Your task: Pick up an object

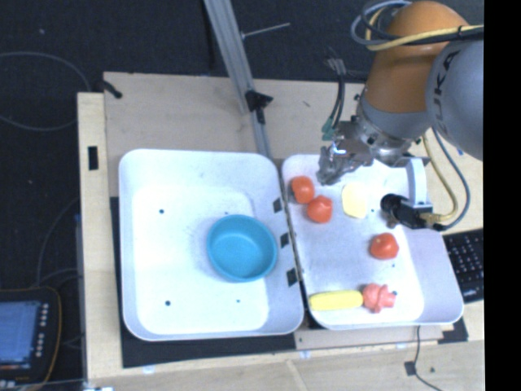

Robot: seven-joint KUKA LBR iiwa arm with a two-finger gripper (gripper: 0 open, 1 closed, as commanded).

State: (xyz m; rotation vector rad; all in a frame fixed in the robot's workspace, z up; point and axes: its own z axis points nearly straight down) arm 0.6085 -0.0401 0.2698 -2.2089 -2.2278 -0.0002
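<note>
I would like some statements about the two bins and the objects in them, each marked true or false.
1. The blue bowl sits in the left bin. True.
2. The yellow banana lies at the far edge of the right bin. False: it lies near the front edge, beside the pink toy.
3. The end effector is over the far part of the right bin. True.
4. The left bin holds three red round objects. False: those are in the right bin; the left bin holds the bowl.
5. A pale yellow object lies in the right bin near the end effector. True.
</note>
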